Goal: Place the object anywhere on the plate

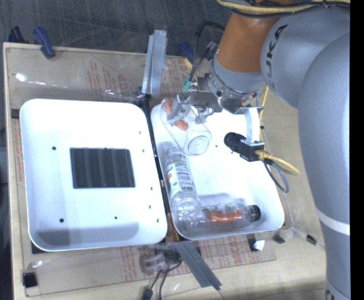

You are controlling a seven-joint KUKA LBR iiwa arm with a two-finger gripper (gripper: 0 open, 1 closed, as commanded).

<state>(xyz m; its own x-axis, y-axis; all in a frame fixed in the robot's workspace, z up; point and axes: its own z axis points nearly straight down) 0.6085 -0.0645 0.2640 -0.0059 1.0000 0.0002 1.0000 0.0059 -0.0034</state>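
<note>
We find the left bin (44,167) holding a dark ribbed plate (102,167). The right bin (266,186) holds two clear bottles: one (181,180) lengthwise by the left wall, one (222,214) along the near wall. The gripper (185,114) stands at its far end over a clear cup (194,139); its state we cannot tell.

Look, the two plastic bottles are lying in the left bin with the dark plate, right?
Not quite. The camera view shows the two bottles, one along the divider and one at the near wall, lying in the right bin. The dark plate sits alone in the left bin.
</note>
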